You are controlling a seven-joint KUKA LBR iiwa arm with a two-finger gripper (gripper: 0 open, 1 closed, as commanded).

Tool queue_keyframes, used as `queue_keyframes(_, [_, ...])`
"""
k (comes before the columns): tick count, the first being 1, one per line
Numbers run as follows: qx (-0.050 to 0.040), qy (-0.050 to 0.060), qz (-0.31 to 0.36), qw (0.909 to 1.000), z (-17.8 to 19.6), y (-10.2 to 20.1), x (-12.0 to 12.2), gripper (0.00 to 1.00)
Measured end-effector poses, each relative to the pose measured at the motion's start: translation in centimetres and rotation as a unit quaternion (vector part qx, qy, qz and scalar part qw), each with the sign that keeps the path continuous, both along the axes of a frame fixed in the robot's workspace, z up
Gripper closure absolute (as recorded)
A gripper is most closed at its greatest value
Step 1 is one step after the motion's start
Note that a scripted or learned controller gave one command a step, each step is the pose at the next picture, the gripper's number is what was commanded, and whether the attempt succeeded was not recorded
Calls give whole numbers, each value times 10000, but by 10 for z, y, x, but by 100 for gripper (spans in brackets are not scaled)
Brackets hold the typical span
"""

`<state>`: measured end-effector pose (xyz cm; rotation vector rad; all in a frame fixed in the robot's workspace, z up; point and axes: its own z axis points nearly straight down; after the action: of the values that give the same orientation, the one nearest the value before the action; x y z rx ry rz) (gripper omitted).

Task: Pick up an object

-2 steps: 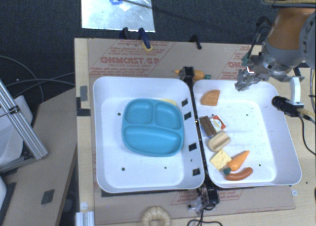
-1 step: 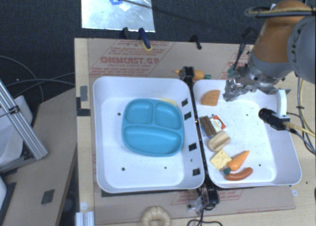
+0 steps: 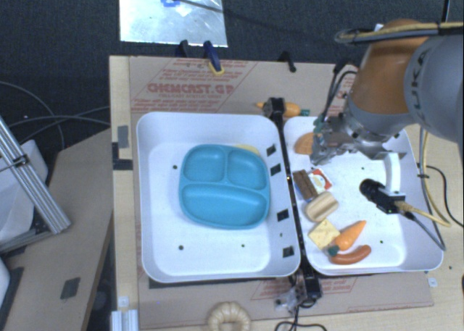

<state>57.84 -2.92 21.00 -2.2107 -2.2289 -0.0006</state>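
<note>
Camera view, single observation. The gripper [image 3: 324, 150] hangs low over the far inner corner of the right bin [image 3: 388, 232], at the end of the grey arm [image 3: 420, 83] that reaches in from the right. Whether the gripper is open or closed cannot be told from this angle. Nothing is seen held in it.

Items noted, by position from the gripper:
- An orange-brown flat piece [image 3: 303, 143] lies just beside it, on the side toward the left bin [image 3: 163, 228]. Contact between the two cannot be confirmed.
- A red-and-white packet [image 3: 319, 176] and a brown bar [image 3: 304, 185] lie side by side, close to the gripper on its camera side.
- A pale bread roll [image 3: 321, 206] lies past those two, further toward the camera.
- A yellow block [image 3: 323, 234], a carrot [image 3: 350, 233] and a red sausage [image 3: 351, 253] lie at the near end of the bin, well apart from the gripper.
- A blue divided plate [image 3: 225, 185] sits in the left bin, well away from the gripper across the shared wall.

Every item listed rests on a bin floor; none is raised.

Assessment: the task is not complete. The gripper appears to be positioned among the objects in the right bin, so the approach is judged largely done. A secure grasp and the lift are outstanding. The likeliest candidates, by nearness alone, are the orange-brown piece and the packet. Which one is intended cannot be determined.
</note>
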Motion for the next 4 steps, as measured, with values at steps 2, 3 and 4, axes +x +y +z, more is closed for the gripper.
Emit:
queue_keyframes(2, [-10,-8,-38,10000,7,34,-30,100])
queue_keyframes(3, [-4,-24,-14,10000,24,46,-30,100])
queue_keyframes(4, [-10,-6,-18,10000,11,50,-32,100])
